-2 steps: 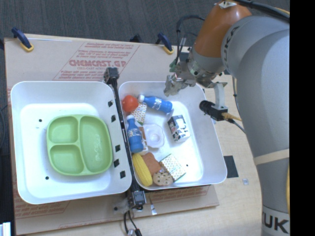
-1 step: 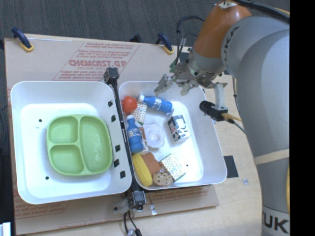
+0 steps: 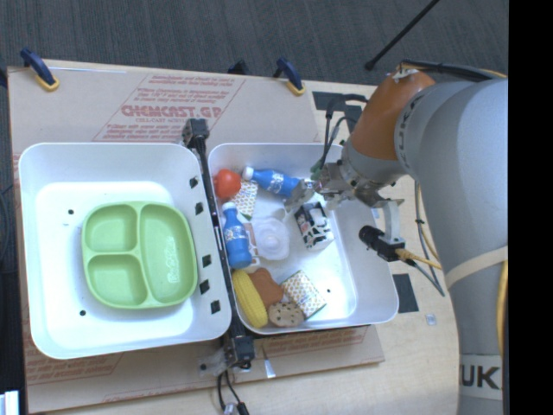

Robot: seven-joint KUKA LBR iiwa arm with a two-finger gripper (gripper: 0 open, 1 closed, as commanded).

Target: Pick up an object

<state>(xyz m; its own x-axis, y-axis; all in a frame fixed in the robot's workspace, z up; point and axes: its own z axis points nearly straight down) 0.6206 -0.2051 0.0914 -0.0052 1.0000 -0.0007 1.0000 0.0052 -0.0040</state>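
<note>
Black-and-white, the small carton [image 3: 314, 226] lies in the right bin [image 3: 373, 294], just under the claw [image 3: 321, 190]. You see the claw low over it, but I cannot tell how it stands, or if it pinches anything. Around the carton lie a blue bottle [image 3: 234, 234], an orange ball [image 3: 227, 182] and a yellow corn [image 3: 249, 296], crowded. The left bin [image 3: 34, 171] carries a green divided plate [image 3: 138, 254].

Two white bins [image 3: 34, 232], one green plate [image 3: 138, 253], two blue bottles [image 3: 233, 236], one corn cob [image 3: 249, 296].
</note>
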